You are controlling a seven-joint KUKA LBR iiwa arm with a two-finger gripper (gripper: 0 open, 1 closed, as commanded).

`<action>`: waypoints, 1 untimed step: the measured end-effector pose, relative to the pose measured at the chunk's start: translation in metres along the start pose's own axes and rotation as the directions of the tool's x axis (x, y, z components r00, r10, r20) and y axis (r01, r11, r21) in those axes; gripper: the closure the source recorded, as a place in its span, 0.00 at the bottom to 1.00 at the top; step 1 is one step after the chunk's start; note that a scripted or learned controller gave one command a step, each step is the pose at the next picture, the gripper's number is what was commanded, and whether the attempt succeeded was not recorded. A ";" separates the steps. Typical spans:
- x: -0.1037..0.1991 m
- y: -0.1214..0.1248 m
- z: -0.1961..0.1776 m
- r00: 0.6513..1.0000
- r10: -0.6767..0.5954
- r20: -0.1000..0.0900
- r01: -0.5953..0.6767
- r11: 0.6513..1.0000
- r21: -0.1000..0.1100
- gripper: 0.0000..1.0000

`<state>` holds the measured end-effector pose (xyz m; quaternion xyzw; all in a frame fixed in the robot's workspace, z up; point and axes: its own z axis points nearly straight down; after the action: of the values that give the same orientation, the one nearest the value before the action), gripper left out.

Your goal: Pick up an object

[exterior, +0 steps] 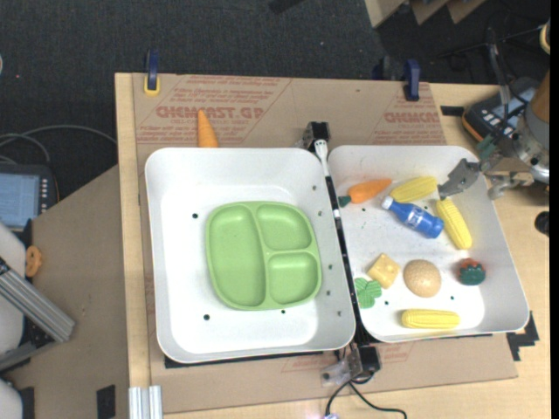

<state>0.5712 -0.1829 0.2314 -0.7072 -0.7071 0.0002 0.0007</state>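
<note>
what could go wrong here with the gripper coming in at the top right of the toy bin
1. Crowding: the gripper hangs over the right bin close to two corn cobs and the blue bottle, which touch or nearly touch. It may knock them aside or catch two.
2. The bottle and cobs are round and lie on their sides, so they could roll or squirt away from a closing grasp.
3. It is near the bin's far wall and might clip it.

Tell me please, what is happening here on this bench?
A robot arm reaches in from the right, and its gripper hovers over the far corner of the right bin, near a corn cob. It holds nothing that can be seen. That bin also has a blue bottle, a carrot and other toy food. The left bin has a green divided plate.
</note>
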 end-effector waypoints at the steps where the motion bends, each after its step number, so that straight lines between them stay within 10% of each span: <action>1: -0.017 0.011 0.135 1.000 0.000 0.006 0.000 1.000 -0.007 0.00</action>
<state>0.5819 -0.2002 0.0963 -0.7072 -0.7071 -0.0003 -0.0041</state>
